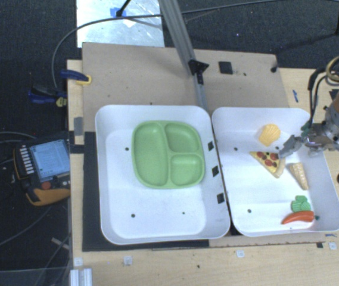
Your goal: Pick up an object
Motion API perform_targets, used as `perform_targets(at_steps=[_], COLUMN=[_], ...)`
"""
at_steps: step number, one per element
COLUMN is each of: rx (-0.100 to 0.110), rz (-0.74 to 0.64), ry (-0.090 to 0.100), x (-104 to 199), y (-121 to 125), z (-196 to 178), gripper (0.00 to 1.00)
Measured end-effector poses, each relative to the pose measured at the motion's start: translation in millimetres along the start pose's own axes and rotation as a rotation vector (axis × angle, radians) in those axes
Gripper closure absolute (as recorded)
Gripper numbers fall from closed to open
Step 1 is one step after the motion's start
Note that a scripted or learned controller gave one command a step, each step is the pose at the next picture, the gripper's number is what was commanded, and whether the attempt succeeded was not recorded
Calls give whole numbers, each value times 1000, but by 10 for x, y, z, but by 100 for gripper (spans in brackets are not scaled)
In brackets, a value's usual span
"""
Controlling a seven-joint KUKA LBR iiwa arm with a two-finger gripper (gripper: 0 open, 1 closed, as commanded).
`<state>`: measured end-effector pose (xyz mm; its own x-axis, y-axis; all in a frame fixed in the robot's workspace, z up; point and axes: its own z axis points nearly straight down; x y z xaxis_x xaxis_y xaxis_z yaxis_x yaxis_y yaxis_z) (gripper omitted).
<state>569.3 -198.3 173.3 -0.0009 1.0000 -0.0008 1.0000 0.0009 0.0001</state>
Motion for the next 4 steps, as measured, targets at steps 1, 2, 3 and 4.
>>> perform_targets(at_steps=[1, 2, 3, 4], rx=[-6, -12, -6, -8], rz=[-1, -1, -5, -4], ry=[-2, -3, -1, -2], x=[40, 33, 111, 60], y=[-39, -18, 54, 64], z=[574, 430, -70, -710], gripper=[0, 100, 100, 100])
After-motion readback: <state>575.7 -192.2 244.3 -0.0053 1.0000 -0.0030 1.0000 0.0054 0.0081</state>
